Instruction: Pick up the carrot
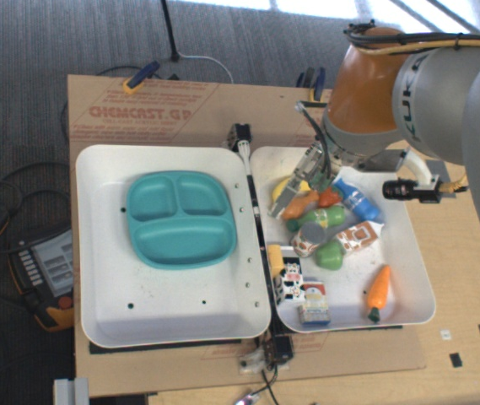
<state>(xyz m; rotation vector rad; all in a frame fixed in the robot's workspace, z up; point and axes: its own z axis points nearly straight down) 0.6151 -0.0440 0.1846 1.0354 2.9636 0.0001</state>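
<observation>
While poised low over the jumbled heap of toy food (pixel 324 218) at the back of the right-hand shallow white bin (pixel 421 310), hung well apart from the orange tapered plastic carrot (pixel 378 290), lying near that bin's front right corner. Could not tell jaws apart or together. Risked closing on the heap's small orange piece (pixel 300 202) instead, misled by colour and nearness.

The carrot (pixel 378 290) lies apart from the toy pile (orange, green stem end down) near the right bin's (pixel 421 306) lower-right corner.
</observation>
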